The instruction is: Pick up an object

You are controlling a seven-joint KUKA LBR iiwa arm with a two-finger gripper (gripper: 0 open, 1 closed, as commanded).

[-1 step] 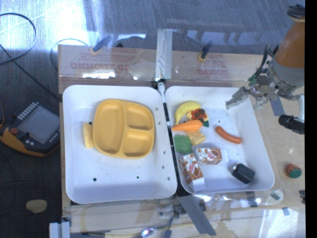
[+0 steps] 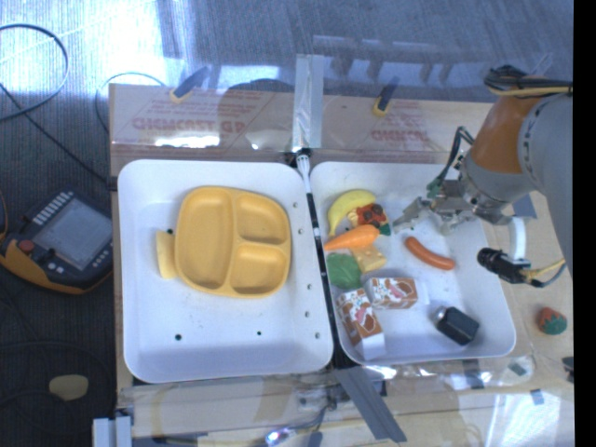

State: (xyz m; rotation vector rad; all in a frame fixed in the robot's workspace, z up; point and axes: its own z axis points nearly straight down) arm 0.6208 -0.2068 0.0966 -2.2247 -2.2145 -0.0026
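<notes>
You have picked up nothing yet: your end effector (image 2: 430, 209) hangs open and empty just above the sausage (image 2: 429, 253), so the grab is still to do.

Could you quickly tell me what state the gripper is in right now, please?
Gripper: above the right bin, near the sausage; open or shut cannot be told.
</notes>
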